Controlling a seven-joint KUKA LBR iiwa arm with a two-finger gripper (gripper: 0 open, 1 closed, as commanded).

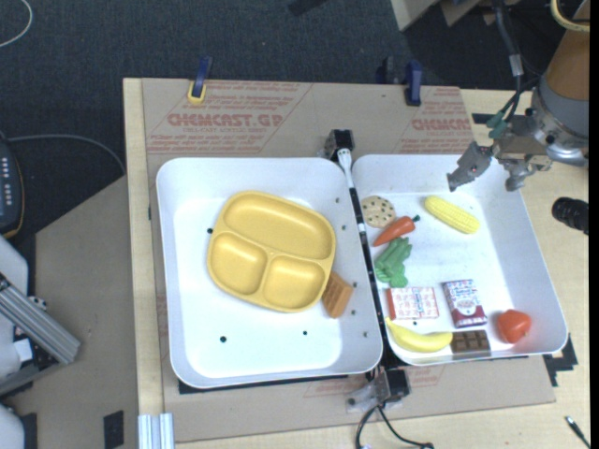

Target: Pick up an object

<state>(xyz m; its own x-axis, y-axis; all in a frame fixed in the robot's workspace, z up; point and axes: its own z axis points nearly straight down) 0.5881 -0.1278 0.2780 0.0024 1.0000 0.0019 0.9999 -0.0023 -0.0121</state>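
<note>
Hovers above the far side of the right bin (527, 251) with the gripper (489, 173) spread wide and holding nothing; looks like the approach before a descent, hence the broad opening.

Sits nearest to the corn cob (452, 214), just below and to the near side of the gripper, lying slantwise on bare white floor. Probably makes the easiest pick: clear space on both long sides for the fingers to straddle.

Crowds the rest along the bin's left wall and near edge: cookie (377, 210) touching or nearly touching the carrot (395, 229), green vegetable (394, 262) just beneath, then a flat printed packet (414, 303), a small box (462, 302), a banana (418, 339), a chocolate bar (470, 343) and a tomato (512, 325). Leaves little room there for fingers between neighbours, and risks a slip on the flat items.

Holds, in the left bin (187, 204), a yellow compartment tray (270, 250) with a brown wafer-like piece (338, 296) leaning at its corner, well apart from the gripper
</note>
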